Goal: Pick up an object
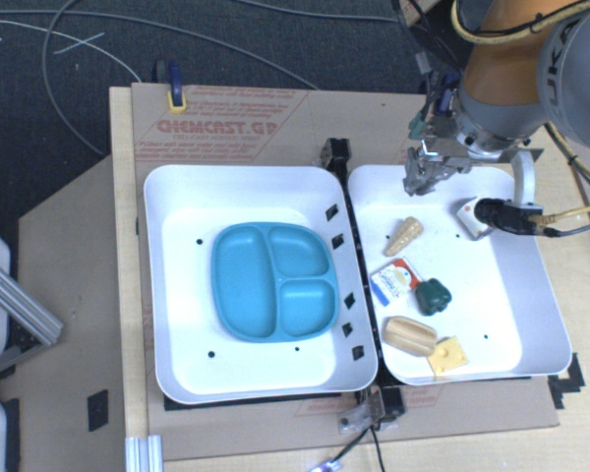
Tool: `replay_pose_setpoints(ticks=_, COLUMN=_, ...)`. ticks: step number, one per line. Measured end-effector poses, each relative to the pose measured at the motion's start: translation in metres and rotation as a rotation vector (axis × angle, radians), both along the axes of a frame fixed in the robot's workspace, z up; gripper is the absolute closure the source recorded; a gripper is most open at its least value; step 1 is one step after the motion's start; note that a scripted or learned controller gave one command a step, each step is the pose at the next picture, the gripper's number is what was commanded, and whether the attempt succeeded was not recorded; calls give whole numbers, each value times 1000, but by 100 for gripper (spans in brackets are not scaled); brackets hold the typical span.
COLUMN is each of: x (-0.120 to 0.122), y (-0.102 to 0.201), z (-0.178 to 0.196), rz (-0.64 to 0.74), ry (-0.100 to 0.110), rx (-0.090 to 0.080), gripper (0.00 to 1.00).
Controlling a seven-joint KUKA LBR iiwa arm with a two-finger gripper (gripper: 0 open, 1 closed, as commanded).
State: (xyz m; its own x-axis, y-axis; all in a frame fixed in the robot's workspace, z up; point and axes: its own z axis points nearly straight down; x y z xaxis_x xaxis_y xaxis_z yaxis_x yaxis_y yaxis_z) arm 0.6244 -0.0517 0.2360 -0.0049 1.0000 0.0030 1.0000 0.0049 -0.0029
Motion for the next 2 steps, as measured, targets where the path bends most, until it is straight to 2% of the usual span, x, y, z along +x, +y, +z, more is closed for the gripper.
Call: replay_pose_setpoints(ticks=2, x=-72, y=89, z=-17, rz=0, ry=3, rx=0, gripper=100)
